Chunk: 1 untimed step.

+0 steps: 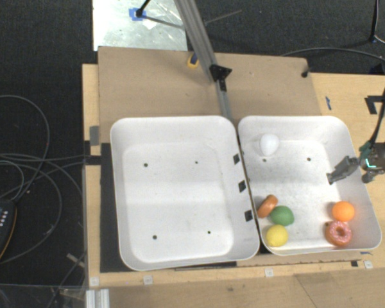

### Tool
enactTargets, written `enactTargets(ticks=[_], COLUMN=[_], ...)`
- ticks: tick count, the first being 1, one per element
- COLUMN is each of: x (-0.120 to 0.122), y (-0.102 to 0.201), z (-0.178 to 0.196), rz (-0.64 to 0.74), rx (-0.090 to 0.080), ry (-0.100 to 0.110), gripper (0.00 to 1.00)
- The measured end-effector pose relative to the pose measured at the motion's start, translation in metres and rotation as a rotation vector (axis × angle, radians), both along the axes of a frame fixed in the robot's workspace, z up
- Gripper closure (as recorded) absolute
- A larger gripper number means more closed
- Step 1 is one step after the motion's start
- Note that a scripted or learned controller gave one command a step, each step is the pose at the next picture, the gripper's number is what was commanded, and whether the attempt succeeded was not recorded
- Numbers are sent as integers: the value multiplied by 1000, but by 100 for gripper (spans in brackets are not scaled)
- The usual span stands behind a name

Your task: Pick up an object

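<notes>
The right bin holds several small objects. A white ball lies near its far left corner. An orange piece, a green ball and a yellow lemon cluster at the near left. An orange fruit and a pink doughnut sit at the near right. My gripper hangs over the bin's right rim, just above the orange fruit in the picture. It is open, with nothing between its fingers.
The left bin lies beside the right one, with black clips along the shared rim. A grey pole slants in from the top toward the bins' far junction. Cables lie on the floor at left.
</notes>
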State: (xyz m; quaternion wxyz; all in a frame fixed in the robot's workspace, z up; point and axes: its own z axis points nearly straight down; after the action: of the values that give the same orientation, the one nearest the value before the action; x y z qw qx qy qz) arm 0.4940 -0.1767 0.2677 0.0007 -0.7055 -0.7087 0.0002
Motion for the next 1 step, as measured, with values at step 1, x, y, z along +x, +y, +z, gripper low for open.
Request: enactTargets(ticks=[1], x=[1], y=[0], z=[1], rz=[-1], rx=[-1], ry=[-3], gripper=[0])
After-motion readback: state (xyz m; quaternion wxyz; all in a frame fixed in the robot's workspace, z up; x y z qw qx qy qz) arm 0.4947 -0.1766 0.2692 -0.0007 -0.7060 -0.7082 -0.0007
